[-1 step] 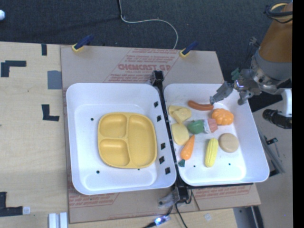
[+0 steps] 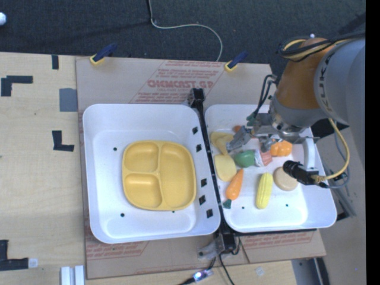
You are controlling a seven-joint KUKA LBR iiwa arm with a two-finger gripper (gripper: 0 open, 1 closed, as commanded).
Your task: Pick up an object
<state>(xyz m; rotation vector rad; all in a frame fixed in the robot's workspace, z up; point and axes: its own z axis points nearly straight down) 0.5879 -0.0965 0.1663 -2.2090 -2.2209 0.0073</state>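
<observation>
Camera view has my pincer (image 2: pixel 252 140) low in the right bin (image 2: pixel 323 209) over the toy food pile, can't tell its grip state, nothing visibly held, so I'm mid-reach and next I'd settle onto the green piece (image 2: pixel 243 157) just below.

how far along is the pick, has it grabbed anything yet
Done: the arm is over the right bin, with the gripper low among the toy food, near the green piece. In hand: nothing visibly sits between its fingers. The carrot, corn and the other pieces lie on the bin floor. Left: closing on one piece and lifting it. The yellow tray sits in the left bin.
</observation>
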